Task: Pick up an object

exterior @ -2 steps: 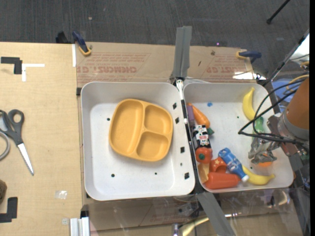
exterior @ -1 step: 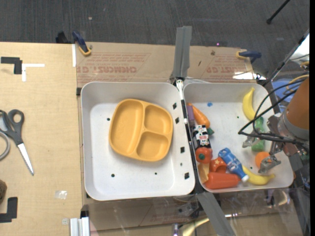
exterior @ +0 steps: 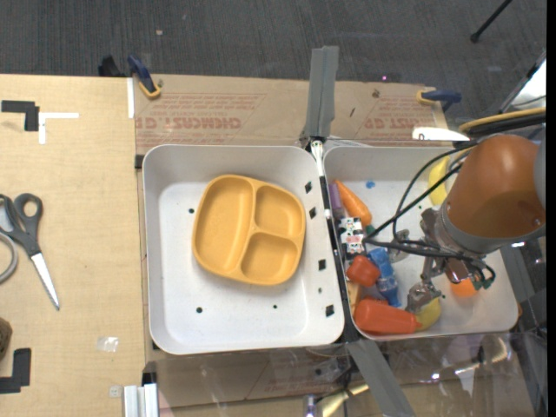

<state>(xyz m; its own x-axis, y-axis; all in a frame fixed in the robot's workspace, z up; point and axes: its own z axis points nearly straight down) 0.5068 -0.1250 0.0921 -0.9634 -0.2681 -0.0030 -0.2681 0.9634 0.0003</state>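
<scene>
My gripper (exterior: 424, 295) hangs low in the right bin (exterior: 486, 315), under the arm's orange band (exterior: 497, 189). It sits just above a yellow item (exterior: 428, 317) and beside a red-orange pepper-like toy (exterior: 382, 319) at the bin's front. Along the bin's left side lie a blue object (exterior: 382, 274), a red-orange lump (exterior: 361, 270), an orange carrot (exterior: 352, 201) and a small white figure (exterior: 351, 230). A small orange piece (exterior: 464, 287) lies right of the gripper. The arm hides much of the bin's right half.
The left bin (exterior: 165, 302) holds a yellow divided plate (exterior: 250, 230). Black cables (exterior: 408, 207) loop from the arm over the right bin. Scissors (exterior: 30, 241) lie on the bench at far left. A grey bar (exterior: 321, 94) stands behind the bins.
</scene>
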